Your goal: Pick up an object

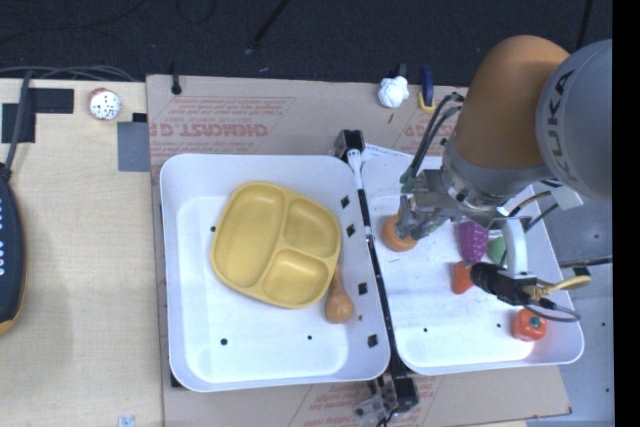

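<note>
My gripper (406, 223) reaches down at the left side of the right bin (440, 355), right over a small orange round thing (399, 239) that lies against the bin's left wall. The gripper's body hides the top of that orange piece, and I cannot tell whether it is held. A purple toy (472, 239) with a green piece (497, 248) beside it lies just to the right of the gripper. A small orange-red piece (460, 278) sits below them, and a red fruit with a green top (529, 325) rests near the bin's lower right corner.
The left bin (190, 335) holds a yellow divided plate (277, 243) and a tan pear-shaped thing (338, 303) by its right wall. The divider between the bins (366, 255) runs close to the gripper's left. A white crumpled thing (393, 92) lies on the board behind the bins.
</note>
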Controlling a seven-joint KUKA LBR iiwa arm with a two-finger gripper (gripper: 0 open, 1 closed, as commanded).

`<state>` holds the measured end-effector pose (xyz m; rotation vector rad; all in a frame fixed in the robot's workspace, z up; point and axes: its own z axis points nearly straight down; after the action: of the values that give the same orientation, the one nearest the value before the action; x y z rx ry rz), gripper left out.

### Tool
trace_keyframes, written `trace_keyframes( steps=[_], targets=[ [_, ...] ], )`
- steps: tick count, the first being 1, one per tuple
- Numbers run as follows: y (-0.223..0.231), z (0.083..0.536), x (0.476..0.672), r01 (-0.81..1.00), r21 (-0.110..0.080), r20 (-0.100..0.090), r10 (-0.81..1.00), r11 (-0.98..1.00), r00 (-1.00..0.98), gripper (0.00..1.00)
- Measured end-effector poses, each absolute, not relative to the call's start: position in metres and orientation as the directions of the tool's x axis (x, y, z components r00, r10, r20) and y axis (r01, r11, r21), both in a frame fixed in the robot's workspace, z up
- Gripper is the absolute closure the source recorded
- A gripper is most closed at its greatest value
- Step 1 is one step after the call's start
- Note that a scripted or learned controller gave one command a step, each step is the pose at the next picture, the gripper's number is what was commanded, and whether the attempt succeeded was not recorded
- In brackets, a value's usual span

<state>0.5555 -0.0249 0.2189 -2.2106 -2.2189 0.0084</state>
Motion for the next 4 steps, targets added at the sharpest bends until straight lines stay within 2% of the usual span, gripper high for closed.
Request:
trace_keyframes(
  steps=[1, 2, 3, 4],
  targets=[
    [0.024, 0.299, 0.559, 1.000, 0.005, 0.003, 1.000, 0.005, -0.005, 1.00],
    [0.084, 0.272, 0.533, 1.000, -0.006, 0.001, 1.000, 0.004, -0.004, 1.00],
    [0.024, 0.354, 0.512, 1.000, 0.005, -0.001, 1.000, -0.005, 0.005, 1.00],
    [0.061, 0.296, 0.542, 1.000, -0.007, 0.000, 1.000, 0.002, -0.002, 1.00]
  ],
)
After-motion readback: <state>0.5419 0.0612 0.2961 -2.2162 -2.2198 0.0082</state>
